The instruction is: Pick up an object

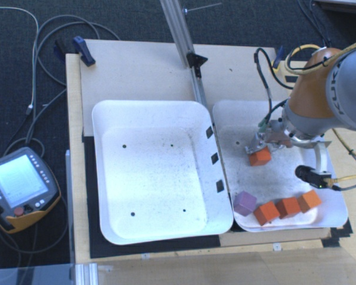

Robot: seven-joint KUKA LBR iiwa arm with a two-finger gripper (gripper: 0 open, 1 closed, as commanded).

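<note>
Orange cube (260, 157) sits mid-floor in the right bin (225, 114), apart from the purple block (245, 202) and three orange blocks (286, 207) crowded along the near wall, so likely the easiest target. Tool (260, 148) is touching it from above; whether it is clenched or released cannot be told.

Small orange cube (260, 157) sits mid right-hand white bin (237, 120), slightly rotated, right at the gripper (258, 146) tip; can't tell if it's actually clamped. Along the bin's near edge: pale purple cube (245, 202), then 3 orange cubes (288, 208) in a slanting row, touching each other.
</note>
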